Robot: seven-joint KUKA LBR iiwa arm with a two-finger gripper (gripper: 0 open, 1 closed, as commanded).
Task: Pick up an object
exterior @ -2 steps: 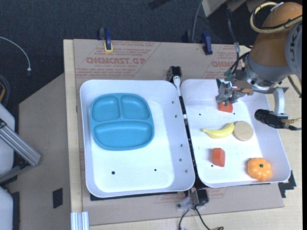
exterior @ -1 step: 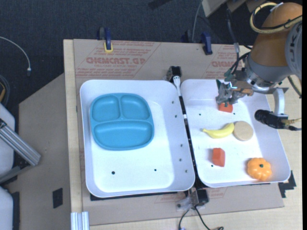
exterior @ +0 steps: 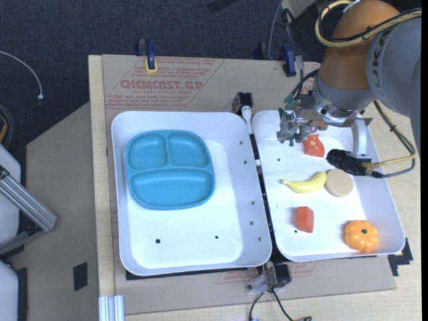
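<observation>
The gripper (exterior: 292,130) hangs low at 12 o'clock in the right white plastic bin (exterior: 381,209), just beside the small red toy piece (exterior: 313,145); I cannot tell its state. I judge this the approach step; next it must centre over the piece.

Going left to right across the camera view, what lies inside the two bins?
Blue divided plate in the left bin → in the right bin: yellow banana → tan round piece → orange pumpkin. The two red pieces overlap the banana's span, so I left them out.
</observation>
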